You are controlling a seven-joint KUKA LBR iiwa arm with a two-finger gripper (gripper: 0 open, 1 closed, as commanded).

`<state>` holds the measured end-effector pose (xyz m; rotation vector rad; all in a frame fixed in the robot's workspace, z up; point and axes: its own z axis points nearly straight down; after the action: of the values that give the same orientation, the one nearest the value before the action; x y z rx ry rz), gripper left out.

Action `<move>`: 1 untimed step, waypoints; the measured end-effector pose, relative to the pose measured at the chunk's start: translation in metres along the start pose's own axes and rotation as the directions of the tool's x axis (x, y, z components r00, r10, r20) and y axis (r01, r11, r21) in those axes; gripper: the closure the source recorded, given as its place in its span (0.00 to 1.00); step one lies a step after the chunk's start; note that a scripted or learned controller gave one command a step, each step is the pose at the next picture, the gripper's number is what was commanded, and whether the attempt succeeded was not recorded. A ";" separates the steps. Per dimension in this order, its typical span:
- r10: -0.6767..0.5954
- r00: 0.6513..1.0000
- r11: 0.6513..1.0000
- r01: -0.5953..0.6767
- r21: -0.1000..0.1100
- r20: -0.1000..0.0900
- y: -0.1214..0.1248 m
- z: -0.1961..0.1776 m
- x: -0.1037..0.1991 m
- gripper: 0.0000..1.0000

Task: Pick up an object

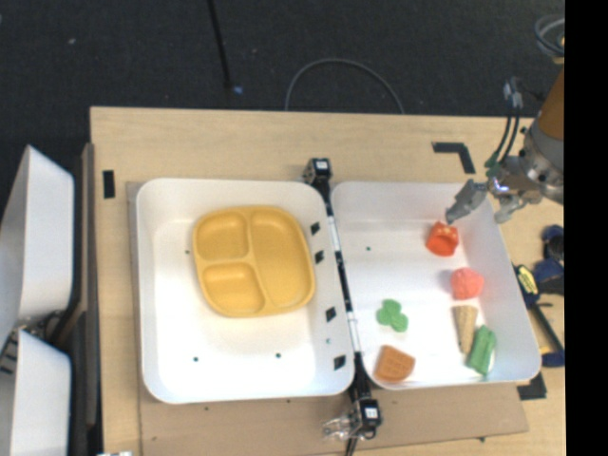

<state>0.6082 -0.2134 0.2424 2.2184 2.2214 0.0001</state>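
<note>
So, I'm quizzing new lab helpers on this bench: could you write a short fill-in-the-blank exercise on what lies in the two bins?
1. The yellow tray lies in the ___ bin.
2. The yellow tray has ___ compartments.
3. The toy nearest the gripper is coloured ___.
4. The orange toy lies in the right bin's near-___ corner.

Missing words: left; three; red; left

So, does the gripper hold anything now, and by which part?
Nothing is held. The gripper is open above the right bin, with no object between its fingers. The red toy lies in the bin just below-left of it.
</note>
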 end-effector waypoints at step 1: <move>-0.003 1.000 1.000 0.003 0.003 0.000 0.005 0.059 0.006 0.00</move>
<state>0.6134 -0.2077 0.1839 2.2172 2.2264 -0.0035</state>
